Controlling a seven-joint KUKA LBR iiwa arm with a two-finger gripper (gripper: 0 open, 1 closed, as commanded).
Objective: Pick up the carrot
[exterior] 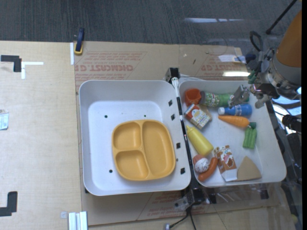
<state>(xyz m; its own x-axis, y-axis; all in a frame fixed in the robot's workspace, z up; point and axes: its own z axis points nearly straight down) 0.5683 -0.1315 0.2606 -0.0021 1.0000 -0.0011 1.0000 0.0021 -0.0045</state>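
the carrot (234,120) lies on its side in the right bin (275,163), near the far right part, just in front of a blue bottle (236,110) and beside a green packet (250,138). the hand (249,94) hangs over the bin's far right corner, above the blue bottle and a green bottle (217,99); whether it is released or clenched i cannot tell. the left bin (91,143) on the counter (33,152) holds a yellow divided plate (143,149).

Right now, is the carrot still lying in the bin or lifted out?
Lying in the right bin. The carrot rests flat below the blue bottle; the gripper is above and not around it.
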